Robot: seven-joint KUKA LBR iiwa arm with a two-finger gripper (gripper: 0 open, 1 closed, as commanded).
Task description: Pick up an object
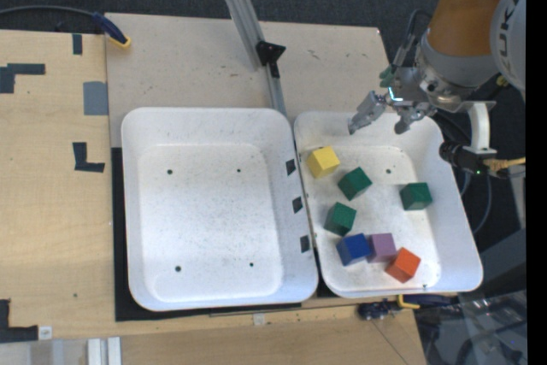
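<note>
Blocks lie scattered in the right bin (453,269), and any of them would do for the pick: a yellow block (323,161) near the bin's upper left, three green blocks (354,182) (415,196) (340,217) across the middle, and a blue block (352,248), purple block (382,245) and orange block (403,264) bunched toward the near edge. The left bin (137,184) holds none. The end effector (385,116) hovers above the right bin's far rim with its two fingers spread apart and nothing between them.

The step in hand looks like the approach. A clean try probably favours a block that stands alone, such as the yellow one or the green one on the right, since both have free space on their sides. The blue, purple and orange blocks sit touching or nearly so, which leaves little room for a finger to slip between. The fingers should straddle two flat faces squarely before closing, descending straight down so the block is not nudged aside on the worktop.
</note>
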